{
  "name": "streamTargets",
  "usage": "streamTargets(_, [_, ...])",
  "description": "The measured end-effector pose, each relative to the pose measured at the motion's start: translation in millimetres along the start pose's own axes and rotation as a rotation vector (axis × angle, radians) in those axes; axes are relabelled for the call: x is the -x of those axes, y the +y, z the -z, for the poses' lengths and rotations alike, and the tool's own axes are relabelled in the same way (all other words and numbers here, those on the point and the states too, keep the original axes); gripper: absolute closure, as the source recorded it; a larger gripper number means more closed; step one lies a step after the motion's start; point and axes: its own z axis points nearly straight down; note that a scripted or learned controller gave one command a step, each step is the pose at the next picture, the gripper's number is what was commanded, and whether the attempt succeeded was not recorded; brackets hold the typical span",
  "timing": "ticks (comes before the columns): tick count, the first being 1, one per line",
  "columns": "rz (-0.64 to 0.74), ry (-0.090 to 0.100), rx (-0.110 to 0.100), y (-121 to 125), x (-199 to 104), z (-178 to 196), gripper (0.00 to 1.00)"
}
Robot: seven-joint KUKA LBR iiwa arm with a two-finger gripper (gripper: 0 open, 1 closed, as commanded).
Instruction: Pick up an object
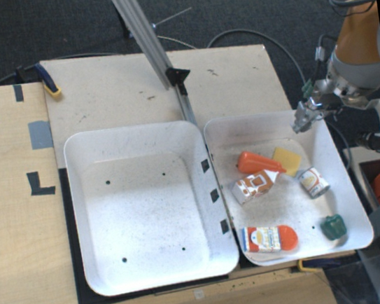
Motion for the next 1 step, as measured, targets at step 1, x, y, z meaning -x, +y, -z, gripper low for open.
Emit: streamTargets(1, [0.0,0.0,0.0,1.2,-0.4,37.7,1.0])
